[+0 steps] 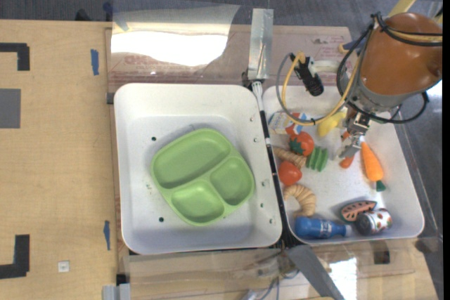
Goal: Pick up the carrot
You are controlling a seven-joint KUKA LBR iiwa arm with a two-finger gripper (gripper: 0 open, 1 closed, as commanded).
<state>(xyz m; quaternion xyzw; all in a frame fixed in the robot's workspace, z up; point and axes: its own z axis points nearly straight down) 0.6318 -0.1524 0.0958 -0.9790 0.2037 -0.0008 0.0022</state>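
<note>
**Gripper poised over the right bin, carrot lying loose beside it**

We saw the gripper [354,140] reaching down into the right bin [408,221], its two thin fingers [349,149] standing narrowly apart with nothing between them. The carrot [371,164] lay flat on the bin floor just to the right of the fingertips and a little below them in the picture, orange body slanting down toward its green stub; it was close to the jaws but not touching them as far as we could tell.

A small reddish piece [345,162] sat directly beneath the fingertips. To the left of the jaws lay a yellow toy [328,126], a green ridged piece [318,158] and a tomato-like toy [302,144]. Further left and lower were a red fruit [290,172] and a tan curled pastry [305,197]. Well below the jaws, along the near wall, we noted a blue bottle [318,227], a dark oval toy [356,209] and a round black-and-white object [373,222].

Far to the left, in the other bin [133,109], rested a green divided plate [202,175].
</note>
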